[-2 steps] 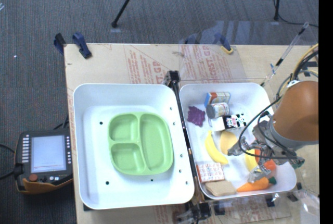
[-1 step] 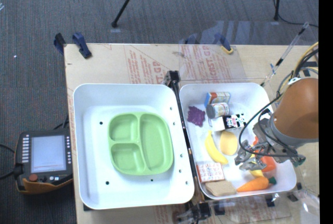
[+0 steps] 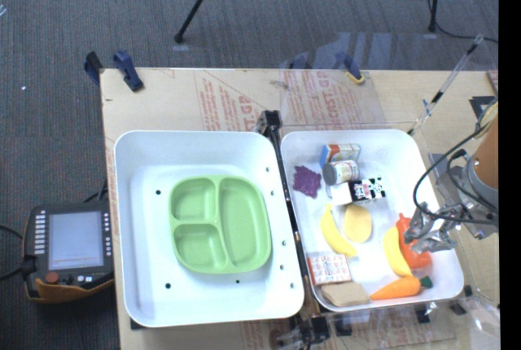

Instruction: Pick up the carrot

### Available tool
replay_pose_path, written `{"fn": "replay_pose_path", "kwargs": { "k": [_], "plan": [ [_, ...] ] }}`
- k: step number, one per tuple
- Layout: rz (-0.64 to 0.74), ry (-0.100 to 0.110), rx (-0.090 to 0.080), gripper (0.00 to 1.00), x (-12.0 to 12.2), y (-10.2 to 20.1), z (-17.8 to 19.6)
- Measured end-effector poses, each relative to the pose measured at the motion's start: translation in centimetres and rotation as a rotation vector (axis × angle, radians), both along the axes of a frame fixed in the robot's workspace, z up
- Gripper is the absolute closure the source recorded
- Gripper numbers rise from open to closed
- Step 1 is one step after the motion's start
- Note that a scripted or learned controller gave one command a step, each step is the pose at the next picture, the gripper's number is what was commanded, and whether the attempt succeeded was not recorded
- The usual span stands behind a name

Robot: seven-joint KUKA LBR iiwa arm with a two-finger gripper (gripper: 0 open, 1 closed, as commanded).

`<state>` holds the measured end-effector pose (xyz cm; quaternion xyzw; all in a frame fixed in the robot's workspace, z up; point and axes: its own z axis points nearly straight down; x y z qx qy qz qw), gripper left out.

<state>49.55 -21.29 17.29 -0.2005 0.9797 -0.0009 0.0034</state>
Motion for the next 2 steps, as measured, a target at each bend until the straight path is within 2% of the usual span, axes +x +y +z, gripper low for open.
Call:
{"fn": "replay_pose_path", "kwargs": {
  "k": [1, 2],
  "plan": [
    [-0.001, 0.005, 0.004, 0.00, -0.1, 0.1, -0.3],
    [0.116, -0.017, -0.002, 0.00, 0.2, 1.1, -7.0]
  ]
}}
